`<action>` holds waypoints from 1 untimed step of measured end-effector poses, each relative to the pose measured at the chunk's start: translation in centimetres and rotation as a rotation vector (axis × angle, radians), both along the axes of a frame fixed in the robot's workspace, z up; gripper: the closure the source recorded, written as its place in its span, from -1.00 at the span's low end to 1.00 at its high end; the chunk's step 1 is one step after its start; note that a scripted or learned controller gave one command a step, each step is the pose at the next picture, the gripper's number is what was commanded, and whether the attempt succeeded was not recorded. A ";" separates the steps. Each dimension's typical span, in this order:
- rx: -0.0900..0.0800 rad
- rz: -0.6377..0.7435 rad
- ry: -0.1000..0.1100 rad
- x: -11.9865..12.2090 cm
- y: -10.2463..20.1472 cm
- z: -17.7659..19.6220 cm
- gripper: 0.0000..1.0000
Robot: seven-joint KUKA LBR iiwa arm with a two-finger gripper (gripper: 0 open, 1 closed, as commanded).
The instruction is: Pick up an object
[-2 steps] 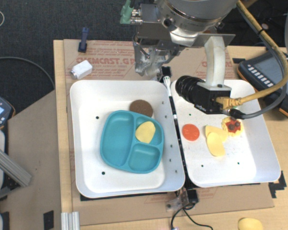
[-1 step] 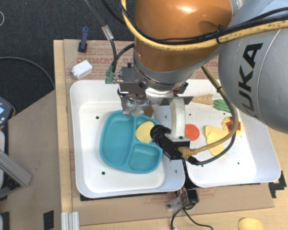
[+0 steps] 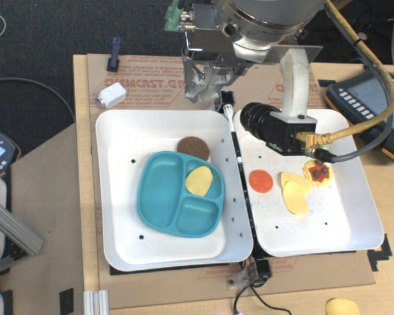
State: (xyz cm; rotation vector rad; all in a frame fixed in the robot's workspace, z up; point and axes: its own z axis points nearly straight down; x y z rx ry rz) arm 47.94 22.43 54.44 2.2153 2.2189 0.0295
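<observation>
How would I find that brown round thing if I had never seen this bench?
Look at the left white bin, which holds a blue divided tray. Just beyond the tray's far edge, touching it, lies the brown disc. It is the one dark brown piece; the yellow oval nearby sits inside the tray.

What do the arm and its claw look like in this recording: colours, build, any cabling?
The arm is a thick, rounded grey body with an orange band at the picture's top edge. Below it sits a boxy metal claw of bare silver-grey parts, with a small green connector on its side and thin dark wires running up from it.
</observation>
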 end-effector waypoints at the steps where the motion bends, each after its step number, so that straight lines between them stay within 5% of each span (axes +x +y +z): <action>1: -0.016 -0.003 0.032 -0.2 0.0 -13.9 1.00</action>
